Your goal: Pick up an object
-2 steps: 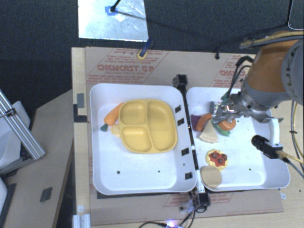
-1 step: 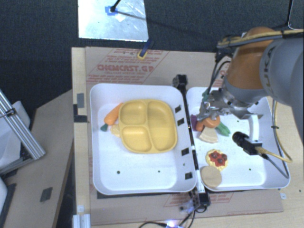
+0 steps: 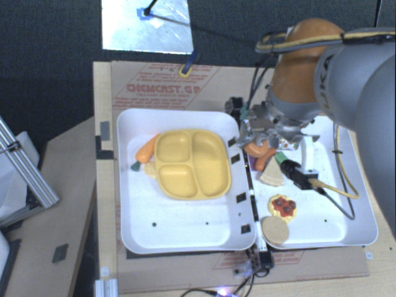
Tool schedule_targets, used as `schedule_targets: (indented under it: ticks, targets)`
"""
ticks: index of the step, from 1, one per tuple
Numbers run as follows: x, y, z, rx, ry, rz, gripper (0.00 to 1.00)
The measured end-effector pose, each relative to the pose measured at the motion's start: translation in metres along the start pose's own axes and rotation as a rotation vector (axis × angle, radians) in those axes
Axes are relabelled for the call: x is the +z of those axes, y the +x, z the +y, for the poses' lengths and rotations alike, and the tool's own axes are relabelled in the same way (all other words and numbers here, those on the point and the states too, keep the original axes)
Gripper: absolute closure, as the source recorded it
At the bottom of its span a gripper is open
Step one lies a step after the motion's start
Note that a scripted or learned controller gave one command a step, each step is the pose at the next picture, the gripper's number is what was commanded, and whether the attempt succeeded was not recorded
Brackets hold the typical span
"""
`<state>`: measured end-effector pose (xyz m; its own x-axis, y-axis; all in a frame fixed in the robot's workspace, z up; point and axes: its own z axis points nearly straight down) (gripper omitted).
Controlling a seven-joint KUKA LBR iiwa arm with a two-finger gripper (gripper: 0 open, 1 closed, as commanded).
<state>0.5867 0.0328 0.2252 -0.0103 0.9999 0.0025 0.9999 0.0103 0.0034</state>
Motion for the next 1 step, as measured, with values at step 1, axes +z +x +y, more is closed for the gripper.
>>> schedule_targets:
  ticks: [1]
  targets:
    - [0.0107, 0.0521, 0.0213, 0.001, 0.001, 0.0, 1.0]
